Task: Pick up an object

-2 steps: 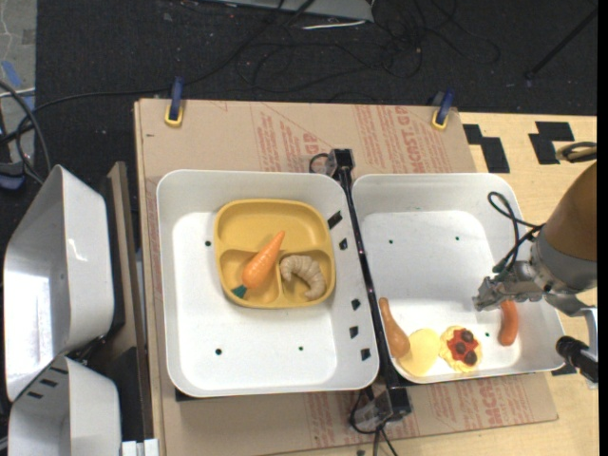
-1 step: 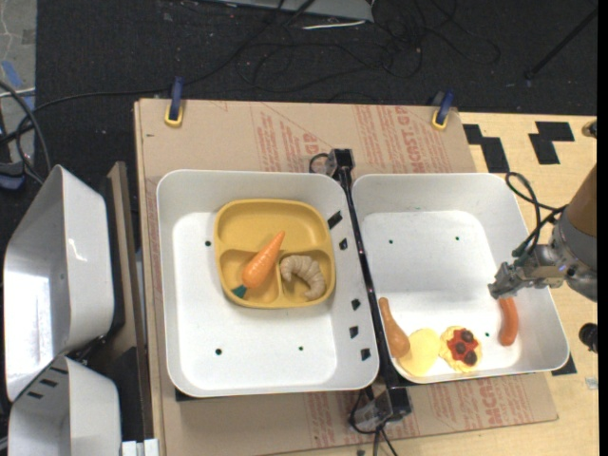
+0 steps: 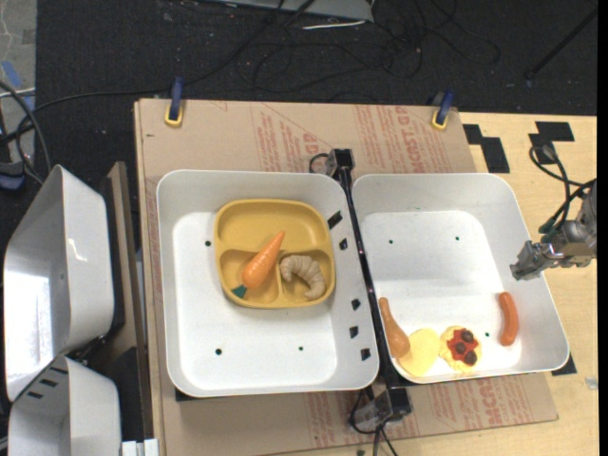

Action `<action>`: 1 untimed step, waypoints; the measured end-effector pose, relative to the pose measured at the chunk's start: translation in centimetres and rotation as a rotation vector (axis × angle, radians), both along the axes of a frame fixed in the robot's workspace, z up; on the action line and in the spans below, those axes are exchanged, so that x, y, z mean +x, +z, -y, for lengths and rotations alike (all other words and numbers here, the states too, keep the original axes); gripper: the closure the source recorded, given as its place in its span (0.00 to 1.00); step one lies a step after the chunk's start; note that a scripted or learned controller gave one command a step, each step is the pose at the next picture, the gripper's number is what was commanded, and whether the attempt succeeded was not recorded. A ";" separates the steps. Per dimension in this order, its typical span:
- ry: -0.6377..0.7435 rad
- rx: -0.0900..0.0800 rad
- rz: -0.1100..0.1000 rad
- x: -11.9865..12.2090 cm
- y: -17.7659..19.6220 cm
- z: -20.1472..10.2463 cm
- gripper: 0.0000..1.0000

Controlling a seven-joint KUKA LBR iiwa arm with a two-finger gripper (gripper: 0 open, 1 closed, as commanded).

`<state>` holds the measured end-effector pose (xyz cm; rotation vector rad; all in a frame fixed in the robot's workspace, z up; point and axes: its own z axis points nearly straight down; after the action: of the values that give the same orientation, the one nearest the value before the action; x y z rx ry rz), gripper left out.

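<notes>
pincer hovers at the right bin's outer rim; whether it is clenched or released i cannot tell. sausage lies just below and inward of it. best approach: descend straight, straddling its narrow width, clear of the wall.

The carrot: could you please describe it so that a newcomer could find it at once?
Look in the left white bin, at the yellow divided plate. The carrot lies slanted across its divider, beside a pale curled croissant. It is the one orange, tapered thing on that plate, with a green stub at its lower end.
</notes>
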<state>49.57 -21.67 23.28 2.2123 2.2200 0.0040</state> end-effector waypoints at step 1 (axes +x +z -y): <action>0.001 0.000 -0.001 0.1 4.2 0.0 1.00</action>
<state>49.71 -21.70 27.49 2.2125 2.2214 0.0027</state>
